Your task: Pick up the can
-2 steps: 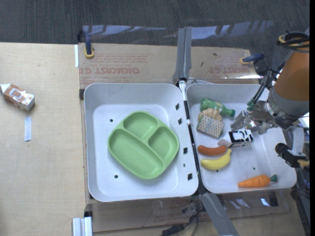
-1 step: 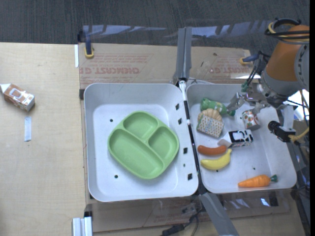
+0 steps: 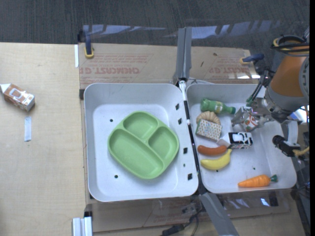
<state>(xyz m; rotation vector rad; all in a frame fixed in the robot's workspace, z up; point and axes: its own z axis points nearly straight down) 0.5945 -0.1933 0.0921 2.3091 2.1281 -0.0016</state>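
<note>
Gripper low in right bin, near back edge; fingers' state can't tell — blurry. Can mostly hidden under it.

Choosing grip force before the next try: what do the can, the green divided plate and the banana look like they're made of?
Can: probably metal, going by its shiny silvery glints, though the gripper partly hides it. Green divided plate: looks like moulded plastic, smooth, matte, evenly coloured. Banana: likely a plastic toy, with a uniform yellow, slightly glossy skin; real fruit can't be ruled out.
</note>
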